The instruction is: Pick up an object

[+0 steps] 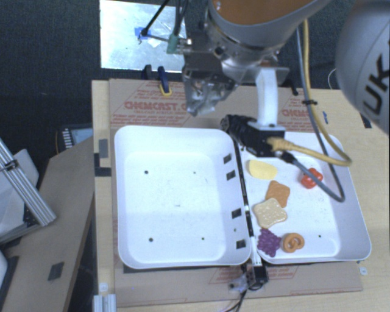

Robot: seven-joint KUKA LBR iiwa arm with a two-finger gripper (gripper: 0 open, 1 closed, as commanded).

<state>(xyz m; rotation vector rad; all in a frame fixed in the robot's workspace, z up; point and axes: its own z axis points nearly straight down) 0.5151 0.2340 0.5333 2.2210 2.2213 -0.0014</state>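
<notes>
Hanging above the bench past the far rim of the bins, the gripper (pixel 204 97) sits at about 12 o'clock in the view, over the brown printed board (pixel 146 103) and not over either bin. Its metal end is blurred and partly hidden by the wrist housing; whether it is open or closed cannot be told. Nothing is seen between its tips.

The objects lie well apart from it, toward 4 and 5 o'clock, all in the right bin (pixel 347 207). Nearest is a pale yellow piece (pixel 263 169) close to the divider. At 5 o'clock from that lies an orange-brown cracker (pixel 278 192), and touching its near edge a cream toast-shaped piece (pixel 270 212). Further toward 6 o'clock sit a purple grape cluster (pixel 269 242) and, just beside it at 3 o'clock, a tan ring-shaped piece (pixel 293 242). A red-orange item (pixel 311 178) lies apart toward 3 o'clock, next to a grey cable (pixel 326 186).

A black fitting (pixel 250 135) with a yellow hose (pixel 317 157) rests over the far rim of the right bin, below a white upright piece (pixel 267 100).

The left bin (pixel 177 195) shows a white floor with a few dark dots. The grey arm (pixel 365 55) with its orange band (pixel 262 11) fills the upper right. Dark carpet (pixel 42 61) surrounds the bench; an aluminium rail (pixel 24 189) stands at 9 o'clock.
</notes>
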